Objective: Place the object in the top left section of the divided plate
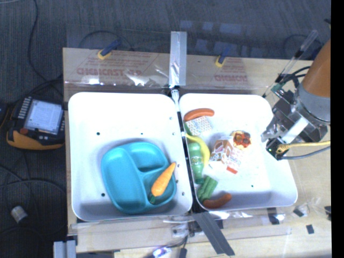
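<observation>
Orange carrot (163, 179) in blue plate (121, 177), well left of tool (272, 139), its opening indiscernible.

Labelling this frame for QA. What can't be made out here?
- Camera view: the arm is cut off by the frame's right edge.
- Camera view: print on the snack packets is too small and blurred to read.
- Camera view: the green items by the bins' shared wall bunch up with the banana; what they are is unclear.
- Camera view: the carrot covers part of the divider of the blue plate.
</observation>
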Available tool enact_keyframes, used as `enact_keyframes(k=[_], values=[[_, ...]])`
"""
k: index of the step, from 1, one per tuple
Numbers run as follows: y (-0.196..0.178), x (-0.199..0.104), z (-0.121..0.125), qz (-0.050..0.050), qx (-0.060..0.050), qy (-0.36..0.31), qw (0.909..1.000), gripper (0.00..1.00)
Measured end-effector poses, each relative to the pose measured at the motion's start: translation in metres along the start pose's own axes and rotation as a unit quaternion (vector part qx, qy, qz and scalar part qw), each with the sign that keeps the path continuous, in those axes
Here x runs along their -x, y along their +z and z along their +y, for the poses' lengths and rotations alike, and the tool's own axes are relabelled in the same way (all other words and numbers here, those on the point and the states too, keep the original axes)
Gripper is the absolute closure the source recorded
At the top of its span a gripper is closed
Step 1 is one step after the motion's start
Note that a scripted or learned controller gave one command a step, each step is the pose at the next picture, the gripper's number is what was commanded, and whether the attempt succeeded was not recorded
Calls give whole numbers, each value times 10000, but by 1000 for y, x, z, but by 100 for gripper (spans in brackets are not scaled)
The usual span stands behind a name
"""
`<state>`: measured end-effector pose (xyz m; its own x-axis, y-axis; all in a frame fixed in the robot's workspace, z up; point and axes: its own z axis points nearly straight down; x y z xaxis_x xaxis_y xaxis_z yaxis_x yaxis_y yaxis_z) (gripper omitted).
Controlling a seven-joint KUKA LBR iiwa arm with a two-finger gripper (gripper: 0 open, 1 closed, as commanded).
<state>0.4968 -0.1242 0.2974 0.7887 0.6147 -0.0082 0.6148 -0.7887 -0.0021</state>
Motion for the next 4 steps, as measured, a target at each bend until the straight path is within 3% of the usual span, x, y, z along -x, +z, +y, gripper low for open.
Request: enact_keyframes(k=[1, 2, 3, 4], values=[[4, -23, 50, -2, 1, 969, 9953, 100], [43, -47, 75, -2, -1, 2270, 9739, 100], [183, 24, 22, 4, -34, 1881, 9821, 100], [150, 71, 70, 4, -18, 2107, 9775, 100]])
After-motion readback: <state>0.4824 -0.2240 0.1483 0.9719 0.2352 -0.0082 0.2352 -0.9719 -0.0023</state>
